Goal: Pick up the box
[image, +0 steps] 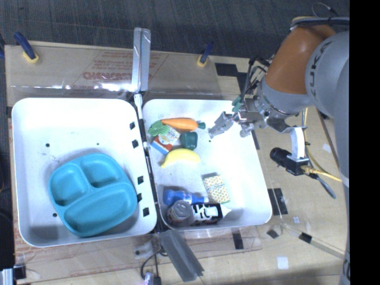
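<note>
The box (217, 189) is a small carton with a yellow and green dotted pattern. It lies flat in the right bin (252, 159), toward its near side, just right of a dark bottle. My gripper (232, 127) hangs over the far right part of that bin, up and slightly right of the box and well apart from it. Its fingers (219, 125) are spread, with nothing between them.
The right bin also holds a carrot (180, 123), a green piece (189, 139), a banana (181, 157), a red and white item (165, 136) and a dark bottle with a blue end (191, 209). A blue divided plate (92, 192) sits in the left bin (35, 123).
</note>
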Motion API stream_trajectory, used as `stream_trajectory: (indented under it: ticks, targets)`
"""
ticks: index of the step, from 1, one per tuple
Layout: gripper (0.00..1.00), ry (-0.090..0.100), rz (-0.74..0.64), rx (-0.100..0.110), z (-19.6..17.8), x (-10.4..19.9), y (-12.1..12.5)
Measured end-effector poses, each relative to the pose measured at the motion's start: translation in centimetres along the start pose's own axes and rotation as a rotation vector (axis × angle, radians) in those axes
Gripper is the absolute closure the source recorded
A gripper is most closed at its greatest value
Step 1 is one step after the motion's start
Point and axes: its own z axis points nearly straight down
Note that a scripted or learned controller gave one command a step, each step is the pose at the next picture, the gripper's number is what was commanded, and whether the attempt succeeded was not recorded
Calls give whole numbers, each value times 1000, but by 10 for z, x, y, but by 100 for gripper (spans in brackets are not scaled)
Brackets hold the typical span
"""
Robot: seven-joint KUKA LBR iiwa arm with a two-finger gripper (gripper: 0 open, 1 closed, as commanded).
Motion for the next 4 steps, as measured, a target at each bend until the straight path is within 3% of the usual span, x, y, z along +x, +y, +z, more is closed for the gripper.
stream_trajectory:
  ticks: [1,2,3,4]
  targets:
    - [0,0,25,1,113,-16,-55]
    - [0,1,53,1,140,-37,-65]
    - [0,0,-427,-1,92,-37,-98]
    - [0,0,-405,-1,138,-12,-61]
